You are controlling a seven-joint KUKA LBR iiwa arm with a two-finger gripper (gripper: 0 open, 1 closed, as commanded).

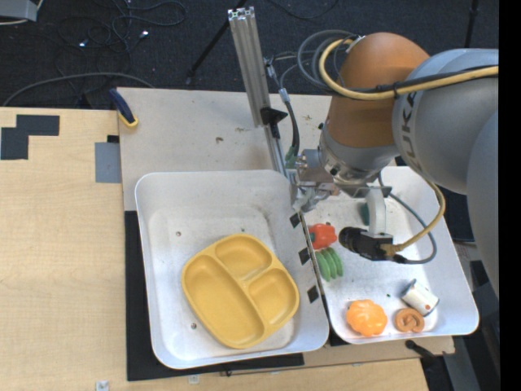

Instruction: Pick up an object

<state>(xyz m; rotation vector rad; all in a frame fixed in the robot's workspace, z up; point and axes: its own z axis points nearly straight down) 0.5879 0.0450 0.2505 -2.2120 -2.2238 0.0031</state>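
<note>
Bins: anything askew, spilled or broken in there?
Nothing stands out. The yellow tray lies flat but skewed in the left bin. The carrot toy, orange, pretzel and small cup lie loose in the right bin.

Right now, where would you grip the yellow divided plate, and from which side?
Grip the yellow plate by its raised outer rim, coming straight down, probably at the corner nearest the bin's middle. It lies flat in the left bin, so only the rim offers an edge to pinch.

aluminium post (252, 68), floor cables (146, 15), blue-yellow tool (124, 108)
</note>
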